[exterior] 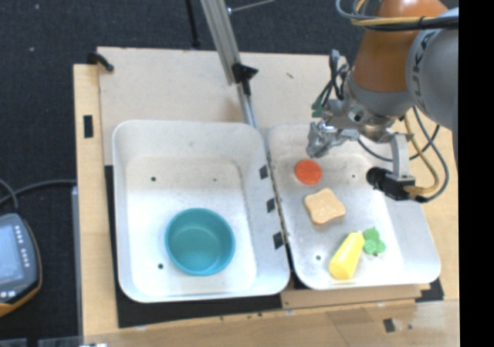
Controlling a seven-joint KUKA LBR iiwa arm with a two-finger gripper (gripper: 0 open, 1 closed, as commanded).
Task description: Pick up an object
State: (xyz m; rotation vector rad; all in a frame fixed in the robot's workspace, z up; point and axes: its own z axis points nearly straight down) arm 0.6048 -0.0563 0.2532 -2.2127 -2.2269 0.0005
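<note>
Camera view: hand [320, 141] hovers just above the red disc [308, 173].

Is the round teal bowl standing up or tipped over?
Standing up: the round teal bowl shows its open mouth and inside, in the left white bin.

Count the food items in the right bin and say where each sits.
3, none visibly hidden: an orange-red tomato slice nearest the pincer, a bread slice mid-bin, and a yellow corn cob with green husk at the front.

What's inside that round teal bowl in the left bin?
Nothing visible: the round teal plastic bowl in the left shallow white bin shows a bare teal floor. Its near rim hides a sliver of the inside wall.
</note>
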